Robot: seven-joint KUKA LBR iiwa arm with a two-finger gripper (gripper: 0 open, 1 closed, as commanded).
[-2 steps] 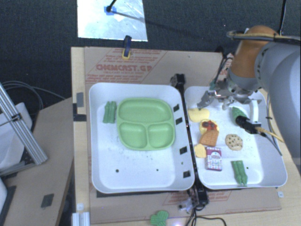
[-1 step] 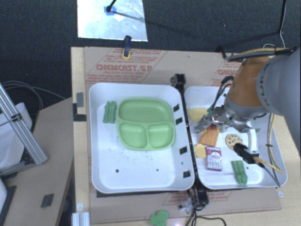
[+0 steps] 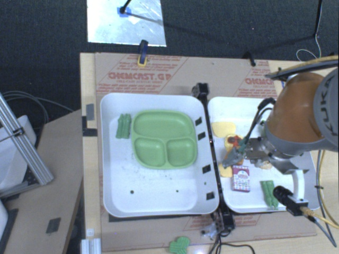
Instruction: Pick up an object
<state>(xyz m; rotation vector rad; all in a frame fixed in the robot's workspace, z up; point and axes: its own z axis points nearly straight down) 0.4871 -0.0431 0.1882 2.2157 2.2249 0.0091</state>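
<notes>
Grey jaws (image 3: 233, 156) hover, perhaps touching yellow toy (image 3: 223, 128).

A: What does the arm (image 3: 304, 112) look like?

B: A thick rounded body with a broad orange band, and grey casing beside it bearing part of a dark letter marking.

A: And nearer the fingers?

B: Behind the gripper (image 3: 233, 156) sits a grey metal wrist block. Black cables loop over it from above, and the small parts at its tip are dark metal, too blurred to make out.
</notes>
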